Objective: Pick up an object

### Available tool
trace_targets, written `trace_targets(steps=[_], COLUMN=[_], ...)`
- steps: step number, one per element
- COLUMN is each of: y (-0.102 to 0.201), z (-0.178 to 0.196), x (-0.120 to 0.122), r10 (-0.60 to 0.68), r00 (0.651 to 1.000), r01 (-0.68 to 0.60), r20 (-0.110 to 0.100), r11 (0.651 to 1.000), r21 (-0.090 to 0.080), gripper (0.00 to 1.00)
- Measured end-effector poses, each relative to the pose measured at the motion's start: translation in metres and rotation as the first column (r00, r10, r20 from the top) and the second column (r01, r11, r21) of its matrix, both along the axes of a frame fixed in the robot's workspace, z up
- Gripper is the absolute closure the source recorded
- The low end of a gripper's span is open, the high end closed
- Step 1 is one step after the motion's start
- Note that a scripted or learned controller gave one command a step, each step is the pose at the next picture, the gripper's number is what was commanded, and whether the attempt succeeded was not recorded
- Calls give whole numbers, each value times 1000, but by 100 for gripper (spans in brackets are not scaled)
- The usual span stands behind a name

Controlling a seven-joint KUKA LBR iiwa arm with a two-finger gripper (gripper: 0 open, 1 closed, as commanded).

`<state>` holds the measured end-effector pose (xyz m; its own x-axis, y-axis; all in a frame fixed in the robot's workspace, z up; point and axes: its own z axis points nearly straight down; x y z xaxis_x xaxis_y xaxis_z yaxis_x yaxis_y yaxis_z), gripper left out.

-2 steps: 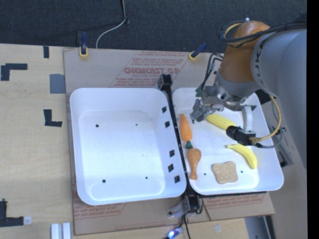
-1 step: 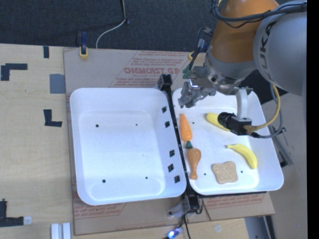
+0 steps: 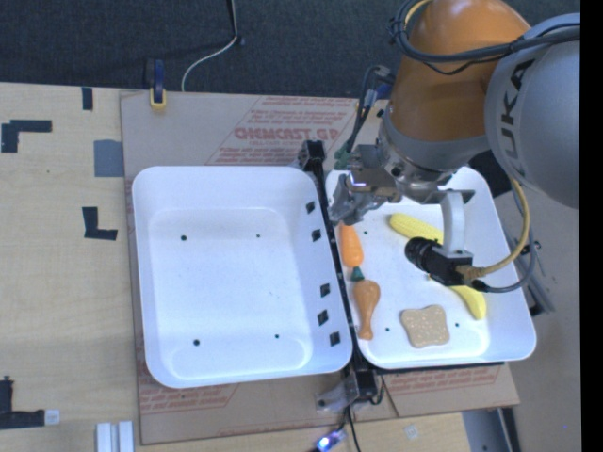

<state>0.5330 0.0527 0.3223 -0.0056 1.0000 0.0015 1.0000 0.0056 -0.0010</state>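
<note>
We're hovering the claw (grip state unclear to us) over the small orange plastic carrot; it's looking light, rigid, slick, so we're favouring its thick middle.

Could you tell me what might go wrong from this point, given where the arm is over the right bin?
1. The end effector hangs right at the divider between the bins, above the carrot. Coming straight down, it may strike the bin wall instead of closing on the carrot.
2. The carrot and the chicken drumstick lie end to end along that wall, so a grasp could nudge one into the other.
3. The arm covers part of the corn cob, so objects beneath it are hard to judge.
</note>
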Motion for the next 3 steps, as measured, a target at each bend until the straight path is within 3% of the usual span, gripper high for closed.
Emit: trace_targets(steps=[1,2,3], y=[49,32,-26], z=[68,97,65], x=[-51,-49,-49], r10=[4,-4,-10], r00=[1000,1000,1000], r01=[-4,4,10], r20=[5,2,-3], r11=[1000,1000,1000], r21=[2,-1,-3], gripper=[100,100,100])
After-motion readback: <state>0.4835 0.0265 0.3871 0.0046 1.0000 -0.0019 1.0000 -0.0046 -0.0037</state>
